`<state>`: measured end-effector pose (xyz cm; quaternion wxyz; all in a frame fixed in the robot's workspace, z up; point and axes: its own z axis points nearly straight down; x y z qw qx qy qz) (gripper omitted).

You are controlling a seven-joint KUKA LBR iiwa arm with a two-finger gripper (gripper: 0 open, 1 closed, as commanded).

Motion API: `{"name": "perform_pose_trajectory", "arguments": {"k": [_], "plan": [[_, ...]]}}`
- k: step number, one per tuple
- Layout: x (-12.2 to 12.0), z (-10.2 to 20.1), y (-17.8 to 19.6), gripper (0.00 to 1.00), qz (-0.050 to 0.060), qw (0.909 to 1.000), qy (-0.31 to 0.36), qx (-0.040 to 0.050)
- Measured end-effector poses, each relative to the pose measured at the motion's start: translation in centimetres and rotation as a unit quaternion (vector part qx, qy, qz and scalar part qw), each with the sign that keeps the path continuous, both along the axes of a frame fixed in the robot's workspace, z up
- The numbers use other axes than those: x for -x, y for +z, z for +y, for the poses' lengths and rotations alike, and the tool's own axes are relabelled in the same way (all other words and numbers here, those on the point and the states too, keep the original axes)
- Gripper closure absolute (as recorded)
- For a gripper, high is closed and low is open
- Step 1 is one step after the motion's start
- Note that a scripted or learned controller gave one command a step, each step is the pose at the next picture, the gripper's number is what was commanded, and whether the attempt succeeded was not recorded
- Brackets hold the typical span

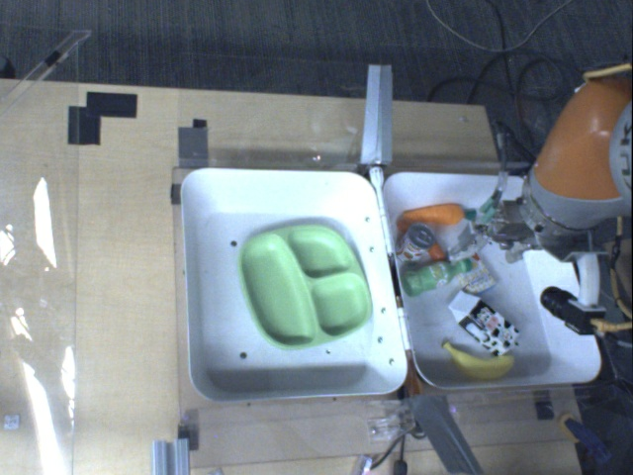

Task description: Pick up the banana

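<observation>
near the front edge of the right bin [584, 369] lies the banana [479, 362], yellow, curved, flat on the bin floor, just short of the front wall. a black-and-white patterned box [489, 327] sits just behind it, touching or almost touching; cannot tell which. further back: a green bottle [435, 276], an orange item [432, 216], a small can [419, 237], all crowded together toward the divider.

left bin [213, 364] holds a green divided tray [307, 285], well apart from the task.

arm reaches in from the right, orange band over the back right corner. gripper [507, 228] hangs over the back half of the right bin, near the bottle and orange item, well apart from the banana. whether the gripper is apart or together: cannot tell, too small and cluttered. nothing visibly held.

task not yet started in effect; banana untouched.

risks, as judged:
- gripper is closer to the clutter than to the target; a straight descent would land on the bottle or orange item.
- banana lies close to the front wall, so a finger may strike the wall or pinch only the tip.
- patterned box crowds the rear side; could get caught in the grasp or pushed.
- curved, smooth skin may slip or rotate on lift.
</observation>
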<state>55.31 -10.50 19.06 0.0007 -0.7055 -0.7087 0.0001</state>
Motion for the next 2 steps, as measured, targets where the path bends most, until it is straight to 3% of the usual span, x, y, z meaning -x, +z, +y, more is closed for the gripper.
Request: {"name": "perform_pose_trajectory", "arguments": {"k": [1,2], "plan": [[5.0,2.2,-7.2,0.0,-0.003,0.995,0.099,0.0005],[6.2,-3.6,-10.1,0.0,-0.006,0.9786,0.206,0.001]]}}
